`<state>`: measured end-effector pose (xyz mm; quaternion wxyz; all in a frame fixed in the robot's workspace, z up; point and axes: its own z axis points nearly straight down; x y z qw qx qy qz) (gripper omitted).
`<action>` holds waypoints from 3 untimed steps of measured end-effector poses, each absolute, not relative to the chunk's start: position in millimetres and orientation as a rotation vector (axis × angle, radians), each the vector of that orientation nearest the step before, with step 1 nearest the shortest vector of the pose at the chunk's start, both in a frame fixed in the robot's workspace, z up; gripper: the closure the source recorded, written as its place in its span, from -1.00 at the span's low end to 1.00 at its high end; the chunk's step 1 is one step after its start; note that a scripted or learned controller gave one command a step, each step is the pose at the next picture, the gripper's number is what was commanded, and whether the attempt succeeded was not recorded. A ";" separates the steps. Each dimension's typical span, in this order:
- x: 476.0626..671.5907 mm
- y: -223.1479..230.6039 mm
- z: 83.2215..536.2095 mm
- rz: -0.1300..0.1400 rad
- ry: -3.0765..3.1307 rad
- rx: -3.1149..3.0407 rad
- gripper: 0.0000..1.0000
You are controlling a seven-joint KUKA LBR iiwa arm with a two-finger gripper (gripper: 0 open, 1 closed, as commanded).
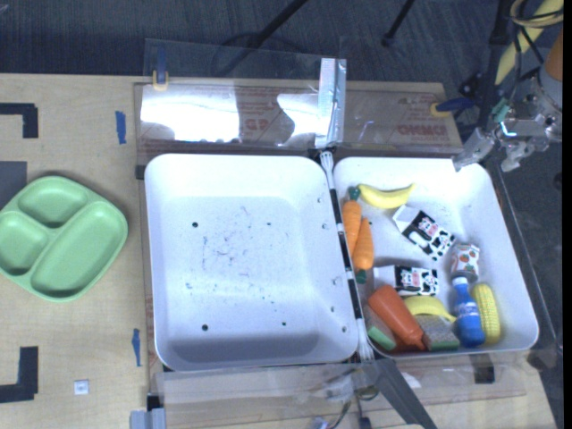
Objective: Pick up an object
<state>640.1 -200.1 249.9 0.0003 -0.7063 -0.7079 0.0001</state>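
Observation:
The right bin [509, 239] holds several toy items. A yellow banana [386, 195] lies at its far side, and two orange carrots [351, 222] [364, 245] lie along its left wall. Two cow-patterned cartons [427, 231] [416, 281] sit in the middle. A blue bottle [466, 316], a corn cob [488, 312] and a red-orange pepper [395, 316] lie near the front. My gripper [493, 155] hovers above the bin's far right corner, well apart from every item. It is open with nothing between its fingers.
The left bin [161, 239] sits beside the right one, sharing a raised middle wall [341, 248]. A green divided plate [58, 235] rests on the bench to the far left. Clear plastic panels [232, 105] stand behind the bins. Cables and stand legs cross the floor at the back.

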 end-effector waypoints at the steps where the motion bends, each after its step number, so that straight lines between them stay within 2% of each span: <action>1: 589.7 -191.4 185.6 0.000 -2.369 -2.063 -1.00; 2: 567.7 -149.8 109.6 0.000 -2.401 -2.026 -1.00; 3: 616.6 -170.9 92.8 -0.013 -2.108 -2.342 -1.00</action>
